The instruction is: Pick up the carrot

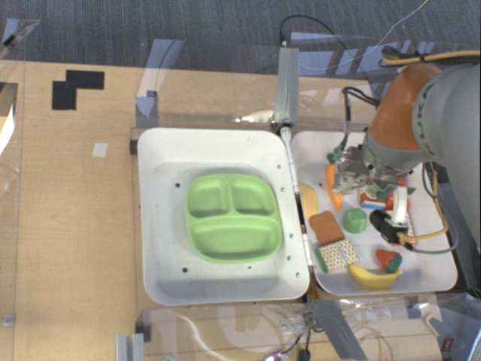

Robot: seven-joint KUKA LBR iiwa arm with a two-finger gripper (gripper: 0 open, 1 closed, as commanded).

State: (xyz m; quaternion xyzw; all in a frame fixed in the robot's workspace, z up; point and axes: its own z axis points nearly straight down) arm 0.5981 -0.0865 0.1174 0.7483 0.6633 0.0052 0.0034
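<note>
Two shallow white bins sit side by side on a pale wooden bench; the left bin (158, 224) has rounded corners and holds a smooth green plate (234, 216) moulded into three compartments, two small above one long. The right bin (443, 273) is crowded with toy food. The carrot (331, 185), a slim orange taper, lies toward ten o'clock in that bin, pointing down; the gripper (353, 176) of the grey arm with its glossy orange band hangs just beside it at the carrot's three o'clock, and whether its claw is apart or together cannot be told. At six o'clock of the carrot lie a brown slab (326, 227) and a speckled block (337, 255); a round green piece (355, 220) sits near; a curved yellow banana (372, 276) lies at the bin's six o'clock edge.
</note>
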